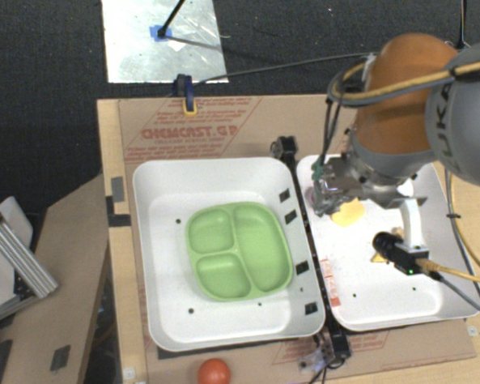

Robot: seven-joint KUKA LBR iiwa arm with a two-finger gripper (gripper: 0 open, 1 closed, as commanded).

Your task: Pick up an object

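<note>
Gripper low in right bin, grasp unconfirmed

Observation: the gripper (331, 191) sits low at the upper left corner of the right bin (393, 308), close against the wall it shares with the left bin (159, 200). The arm (405, 104) leans in over it from the right and covers much of that corner.

Gripper state: from this slant I cannot tell how far it is open, nor whether it has hold of anything. I record no grasp.

Task item: a yellow piece (348, 214) lies on the bin floor just beside the gripper, on its lower right. I judge it the likely target, being the nearest loose thing.

Other items: a green tray (237, 250) lies flat in the middle of the left bin, well apart from the gripper. A red ball (213, 375) rests on the bench (220, 123) outside both bins, probably out of play.

Risk: working this close to the wall leaves little room to square up on the piece
</note>
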